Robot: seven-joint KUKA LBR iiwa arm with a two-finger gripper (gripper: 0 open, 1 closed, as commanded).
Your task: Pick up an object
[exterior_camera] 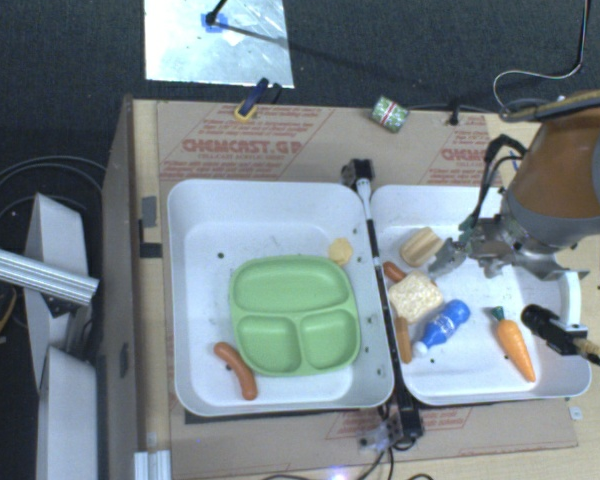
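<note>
The grey two-finger gripper [448, 258] hangs low inside the right-hand shallow white bin [480, 388], just above and to the right of the pale crumbly square block [415, 293], which lies near the bin's left wall; whether the jaws are open or closed cannot be told at this slant, and nothing shows between them. No object is lifted yet. The likeliest target is judged to be the tan bread-like block [420, 245], which sits just above the pale crumbly square block and just beside the gripper's tip; the arm leans in from the right, probably so that the jaws meet it side-on. The blue-and-white plastic bottle [442, 324] lies tilted just below and right of the square block; the orange toy carrot with a green top [515, 346] lies farther right, apart from the rest. The crowding near the wall may leave the jaws little room; a nudge could push the tan block away rather than catch it.
</note>
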